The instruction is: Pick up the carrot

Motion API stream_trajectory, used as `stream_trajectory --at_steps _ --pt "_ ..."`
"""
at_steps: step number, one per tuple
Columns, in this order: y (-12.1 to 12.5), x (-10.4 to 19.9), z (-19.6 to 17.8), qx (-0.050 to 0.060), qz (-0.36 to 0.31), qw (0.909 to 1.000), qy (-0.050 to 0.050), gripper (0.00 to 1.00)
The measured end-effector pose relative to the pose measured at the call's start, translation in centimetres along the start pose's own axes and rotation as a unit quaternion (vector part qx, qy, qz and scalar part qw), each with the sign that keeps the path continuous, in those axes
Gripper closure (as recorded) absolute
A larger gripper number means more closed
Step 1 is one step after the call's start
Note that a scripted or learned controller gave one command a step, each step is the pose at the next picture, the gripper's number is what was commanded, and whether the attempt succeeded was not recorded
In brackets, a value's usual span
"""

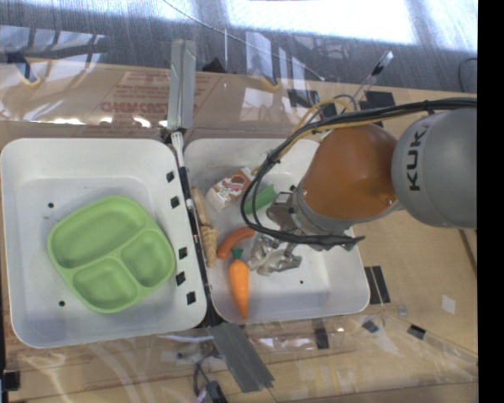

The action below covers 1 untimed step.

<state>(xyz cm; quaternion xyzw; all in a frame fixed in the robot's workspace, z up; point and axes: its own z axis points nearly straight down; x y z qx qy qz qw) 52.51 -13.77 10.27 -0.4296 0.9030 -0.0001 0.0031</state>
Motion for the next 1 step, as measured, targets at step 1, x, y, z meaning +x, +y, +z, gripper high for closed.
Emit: stream_trajectory --at_steps 1 --pt "7.83 -5.11 -13.24 0.004 0.053 0.9986 -0.002 1.00"
